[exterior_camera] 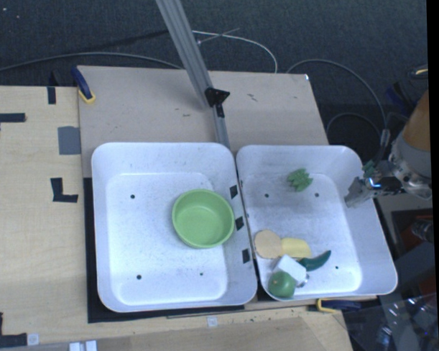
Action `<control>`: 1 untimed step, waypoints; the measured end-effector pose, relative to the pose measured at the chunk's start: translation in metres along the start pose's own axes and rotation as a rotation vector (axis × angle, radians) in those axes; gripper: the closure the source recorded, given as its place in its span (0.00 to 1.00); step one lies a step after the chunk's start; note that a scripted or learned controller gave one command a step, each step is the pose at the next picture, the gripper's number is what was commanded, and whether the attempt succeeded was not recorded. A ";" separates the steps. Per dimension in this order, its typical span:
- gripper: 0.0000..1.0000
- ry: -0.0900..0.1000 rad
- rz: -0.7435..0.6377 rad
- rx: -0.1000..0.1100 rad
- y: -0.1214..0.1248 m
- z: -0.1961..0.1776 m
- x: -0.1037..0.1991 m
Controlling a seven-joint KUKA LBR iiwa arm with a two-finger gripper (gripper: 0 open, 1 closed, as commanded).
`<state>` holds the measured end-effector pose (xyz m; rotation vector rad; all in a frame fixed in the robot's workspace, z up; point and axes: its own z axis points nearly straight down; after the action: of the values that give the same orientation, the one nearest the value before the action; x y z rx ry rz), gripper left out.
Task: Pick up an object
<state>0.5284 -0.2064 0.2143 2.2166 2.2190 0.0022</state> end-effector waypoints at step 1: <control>1.00 0.001 -0.001 0.001 0.001 -0.045 0.000</control>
<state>0.5295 -0.2063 0.2594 2.2159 2.2211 0.0022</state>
